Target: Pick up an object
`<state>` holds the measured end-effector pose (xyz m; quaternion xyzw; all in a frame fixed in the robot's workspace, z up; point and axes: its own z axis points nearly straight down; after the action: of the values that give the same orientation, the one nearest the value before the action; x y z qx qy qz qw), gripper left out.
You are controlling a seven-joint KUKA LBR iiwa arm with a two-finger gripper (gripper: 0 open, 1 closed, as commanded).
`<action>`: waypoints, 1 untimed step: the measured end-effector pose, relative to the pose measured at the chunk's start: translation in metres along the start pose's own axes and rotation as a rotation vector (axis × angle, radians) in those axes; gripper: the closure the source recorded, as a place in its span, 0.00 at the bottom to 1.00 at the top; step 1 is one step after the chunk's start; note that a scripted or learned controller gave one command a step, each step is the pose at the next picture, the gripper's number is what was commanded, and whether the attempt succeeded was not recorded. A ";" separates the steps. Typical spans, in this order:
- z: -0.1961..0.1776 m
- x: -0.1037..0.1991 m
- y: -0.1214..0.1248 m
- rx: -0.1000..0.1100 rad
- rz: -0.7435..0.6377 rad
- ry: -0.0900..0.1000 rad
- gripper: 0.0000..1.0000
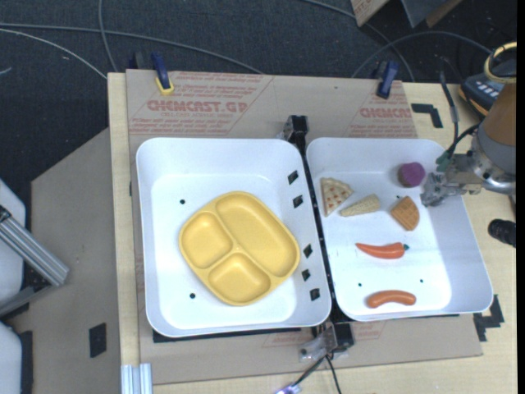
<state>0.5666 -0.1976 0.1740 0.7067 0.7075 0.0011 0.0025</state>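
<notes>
The pincer (pixel 435 189), its grip impossible to judge, hovers beside the purple ball (pixel 412 173) and bread (pixel 404 213), apparently mid-approach, needing a descent onto one.

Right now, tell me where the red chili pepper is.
The red chili pepper lies in the right bin, between the sausage and the bread piece.

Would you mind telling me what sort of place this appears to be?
Probably a robotics lab bench: a gripper reaches over two white bins holding toy food and a yellow divided plate, with loose cables on the floor.
</notes>
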 end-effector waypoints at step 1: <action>-0.054 0.000 0.002 -0.001 0.000 0.000 1.00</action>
<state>0.5680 -0.1980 0.2284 0.7067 0.7075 0.0015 0.0031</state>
